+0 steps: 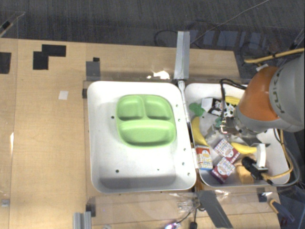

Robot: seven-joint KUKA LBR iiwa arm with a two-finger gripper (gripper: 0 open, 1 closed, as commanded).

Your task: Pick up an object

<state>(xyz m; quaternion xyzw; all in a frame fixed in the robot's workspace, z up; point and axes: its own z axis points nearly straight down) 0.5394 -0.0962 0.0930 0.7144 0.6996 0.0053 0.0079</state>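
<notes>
1. Arm (281, 97) enters from 3 o'clock, grey body with orange band (257, 99), hanging over the right bin (284, 174).
2. Gripper (228, 123) sits low over the middle of the right bin, above the pile of items. Jaw state: cannot tell, the wrist hides it from this angle. Nothing is visibly held.
3. Candidate objects are all in the right bin:
   - yellow banana (198, 131) along the bin's 9 o'clock wall, at 9 o'clock from the gripper.
   - second banana (244, 149) at 5 o'clock from the gripper, close beside it.
   - green piece (196, 109) at the bin's 10 o'clock corner, just above the first banana's top end.
   - small carton with red print (205, 157) at the bin's 7 o'clock, against the left wall.
   - patterned packet (223, 148) just below the gripper at 6 o'clock.
   - purple box (224, 169) at 6 o'clock, near the bin's lower rim.
   - tan block (244, 174) at 5 o'clock, beside the purple box.
   - white and black items (209, 105) at 11 o'clock from the gripper, too small to identify.
4. Left bin (102, 175) holds a green divided tray (145, 119), roughly centred, shifted toward 12 o'clock. Well apart from the gripper.
5. Both bins sit side by side on the wooden bench (43, 142).
</notes>
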